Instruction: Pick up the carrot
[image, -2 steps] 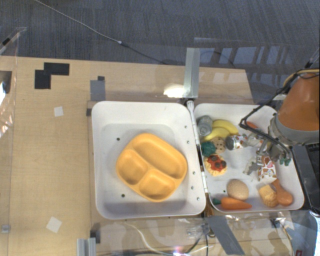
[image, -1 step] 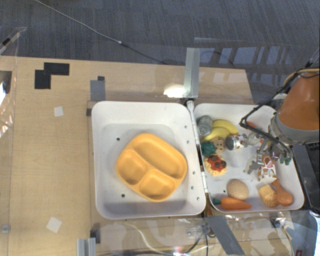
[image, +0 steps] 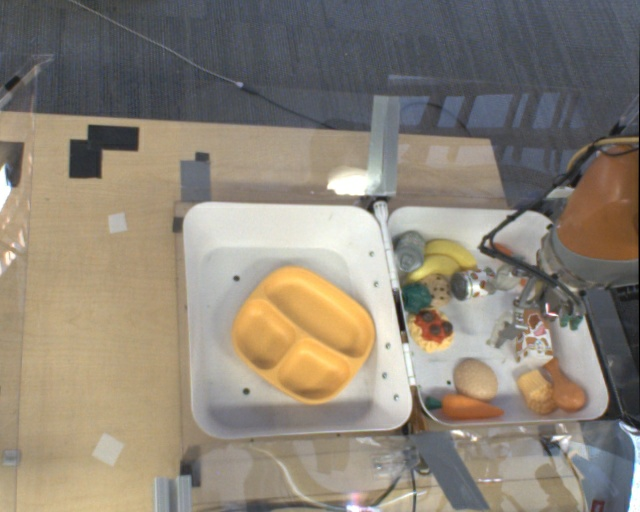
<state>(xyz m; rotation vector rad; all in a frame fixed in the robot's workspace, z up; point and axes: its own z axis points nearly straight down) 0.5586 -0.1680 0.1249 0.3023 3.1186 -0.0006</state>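
Where the right bin (image: 600, 330) meets its near rim, the carrot (image: 471, 407) lies beside an egg (image: 475, 378); the jaws' state cannot be told.

Pale wooden bench (image: 90, 330) with black patches (image: 100, 148), dark grey floor (image: 300, 40) beyond, perhaps carpet

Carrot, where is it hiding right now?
The carrot lies along the near edge of the right bin, at its left corner, just below the tan egg.
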